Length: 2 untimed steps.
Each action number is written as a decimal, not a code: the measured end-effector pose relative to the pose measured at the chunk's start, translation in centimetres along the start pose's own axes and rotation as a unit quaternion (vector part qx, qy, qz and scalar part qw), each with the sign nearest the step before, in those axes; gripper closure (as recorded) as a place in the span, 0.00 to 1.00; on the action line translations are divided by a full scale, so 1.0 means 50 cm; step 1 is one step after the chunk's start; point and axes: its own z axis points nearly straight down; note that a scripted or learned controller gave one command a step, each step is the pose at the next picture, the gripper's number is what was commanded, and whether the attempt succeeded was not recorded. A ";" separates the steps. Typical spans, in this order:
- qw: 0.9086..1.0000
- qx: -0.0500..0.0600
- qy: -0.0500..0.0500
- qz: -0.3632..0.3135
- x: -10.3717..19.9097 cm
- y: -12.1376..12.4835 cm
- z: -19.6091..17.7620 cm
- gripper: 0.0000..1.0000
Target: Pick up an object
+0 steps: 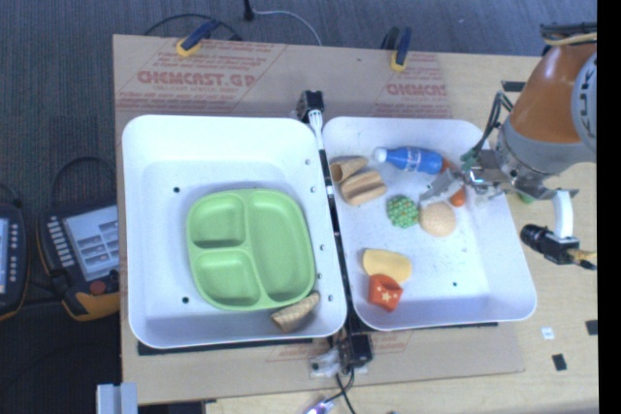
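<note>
2 white bins (146,208) on table: right w/ ~7 toy foods (388,209), left w/ 1 green tray (250,247) + 1 food pc; end effector (448,183) state unclear.

The arm (558,107) comes in from the right side of the camera view. Its orange band sits at the upper right, and below it the grey wrist bends to the left and downward. The gripper (448,184) points to the left at a low angle. It is too small and blurred to tell how the jaws stand.
</note>
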 end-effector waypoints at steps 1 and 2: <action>0.996 -0.004 0.005 -0.083 -0.032 0.048 0.093 0.00; 0.997 -0.004 0.001 -0.082 -0.039 0.046 0.075 1.00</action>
